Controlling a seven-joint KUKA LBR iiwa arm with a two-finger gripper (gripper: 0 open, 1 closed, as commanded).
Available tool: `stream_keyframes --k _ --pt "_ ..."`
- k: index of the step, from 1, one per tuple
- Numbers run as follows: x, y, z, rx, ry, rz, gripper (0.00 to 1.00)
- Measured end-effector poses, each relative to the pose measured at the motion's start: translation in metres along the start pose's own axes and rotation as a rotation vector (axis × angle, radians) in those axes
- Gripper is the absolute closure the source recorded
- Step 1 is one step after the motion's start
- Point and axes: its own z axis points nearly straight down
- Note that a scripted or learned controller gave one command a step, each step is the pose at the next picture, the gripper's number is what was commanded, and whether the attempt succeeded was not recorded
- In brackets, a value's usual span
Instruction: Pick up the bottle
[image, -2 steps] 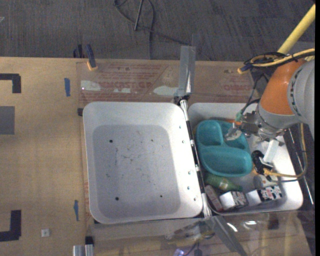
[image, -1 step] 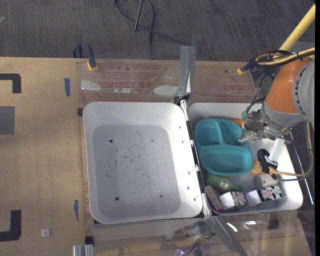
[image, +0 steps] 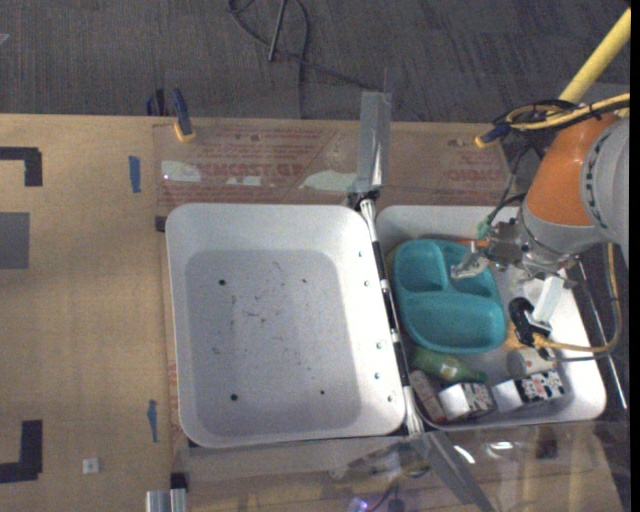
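Gripper (image: 470, 264) hangs over the teal tray (image: 445, 312) in the right bin (image: 590, 395); grip state indeterminate. Green bottle (image: 437, 361) lies near the tray.

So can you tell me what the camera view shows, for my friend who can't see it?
A grey and orange robot arm reaches from the right over the right white bin, which holds a teal tray, a green bottle and small boxes. Its hand hangs over the tray. Beside it sits the left white bin.
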Motion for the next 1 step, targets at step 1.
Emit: stream_keyframes --k 1 --pt "-0.0373 -0.0027 0.0215 0.019 0.027 0.046 0.0"
